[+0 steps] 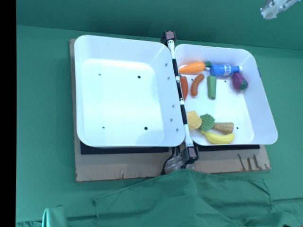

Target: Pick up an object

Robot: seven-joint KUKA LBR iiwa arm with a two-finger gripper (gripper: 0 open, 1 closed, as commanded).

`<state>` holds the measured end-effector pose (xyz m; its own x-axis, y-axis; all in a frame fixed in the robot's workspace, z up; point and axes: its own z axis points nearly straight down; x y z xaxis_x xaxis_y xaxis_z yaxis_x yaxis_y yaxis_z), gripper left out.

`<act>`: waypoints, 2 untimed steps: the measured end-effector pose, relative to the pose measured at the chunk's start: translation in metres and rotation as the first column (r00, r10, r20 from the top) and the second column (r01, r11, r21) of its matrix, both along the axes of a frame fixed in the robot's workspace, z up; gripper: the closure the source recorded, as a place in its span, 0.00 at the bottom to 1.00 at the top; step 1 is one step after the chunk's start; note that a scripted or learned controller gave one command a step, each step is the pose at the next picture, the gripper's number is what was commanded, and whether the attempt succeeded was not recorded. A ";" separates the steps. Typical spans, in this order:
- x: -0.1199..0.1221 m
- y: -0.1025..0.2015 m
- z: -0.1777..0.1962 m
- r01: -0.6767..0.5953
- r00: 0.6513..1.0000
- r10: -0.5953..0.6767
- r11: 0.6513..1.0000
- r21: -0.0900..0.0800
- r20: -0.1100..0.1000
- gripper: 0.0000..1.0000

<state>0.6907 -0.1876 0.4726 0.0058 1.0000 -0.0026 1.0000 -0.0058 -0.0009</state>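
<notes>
Gripper (279,3) hangs far right, well above the right bin (265,122), its state indeterminate; toy food lies inside, blue bottle (225,70) at the far side; approach pending; next move requires descent onto one item.

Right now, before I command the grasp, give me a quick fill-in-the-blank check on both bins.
1. All the toy food lies in the ____ white bin.
2. The blue plastic bottle lies between the orange carrot and the ____ eggplant.
3. The yellow banana lies at that bin's ____ edge.
Missing: right; purple; near
</notes>
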 end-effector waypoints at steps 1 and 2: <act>-0.001 0.000 -0.035 0.000 1.000 0.000 1.000 0.000 0.001 1.00; -0.026 0.000 -0.133 0.000 1.000 0.000 1.000 0.001 -0.005 1.00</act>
